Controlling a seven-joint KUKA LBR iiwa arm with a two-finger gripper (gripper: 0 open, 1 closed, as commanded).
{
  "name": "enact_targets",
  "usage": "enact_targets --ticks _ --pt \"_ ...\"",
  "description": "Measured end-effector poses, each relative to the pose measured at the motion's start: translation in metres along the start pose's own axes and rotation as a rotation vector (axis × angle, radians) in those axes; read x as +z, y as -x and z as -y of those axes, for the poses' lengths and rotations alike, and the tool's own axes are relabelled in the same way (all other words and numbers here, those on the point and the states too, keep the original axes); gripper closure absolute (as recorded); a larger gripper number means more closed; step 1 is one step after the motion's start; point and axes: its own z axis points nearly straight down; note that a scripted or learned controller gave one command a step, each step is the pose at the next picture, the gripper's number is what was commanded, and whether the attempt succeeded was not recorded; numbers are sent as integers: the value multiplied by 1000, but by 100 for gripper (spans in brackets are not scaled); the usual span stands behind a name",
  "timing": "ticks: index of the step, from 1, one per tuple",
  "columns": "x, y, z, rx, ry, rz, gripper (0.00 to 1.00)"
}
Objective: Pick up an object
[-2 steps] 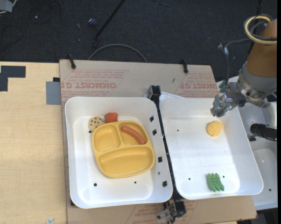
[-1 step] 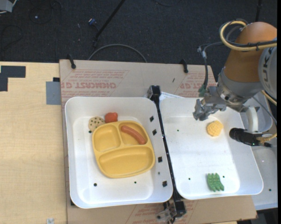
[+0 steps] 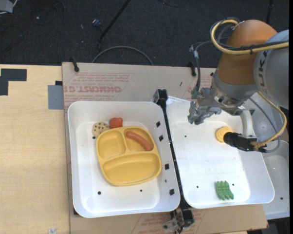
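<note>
Arm [image 3: 263, 67] is showing grey casing with a rounded orange band [image 3: 244, 48] above the wrist. Yellow-and-black cable is looping over the band at 12 o'clock, another trailing at 4 o'clock. Gripper [image 3: 197, 117] is looking like dark grey metal.

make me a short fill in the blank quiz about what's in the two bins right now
1. The sausage lies in a compartment of the ____ tray.
2. The cookie sits in the ____ bin.
3. The green toy lies in the ____ bin.
4. The claw hangs over the ____ bin.

Missing words: yellow; left; right; right
</note>
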Motion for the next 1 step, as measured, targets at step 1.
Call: enact_targets --ticks 1 --pt "-3 -57 -7 0 0 0 100"
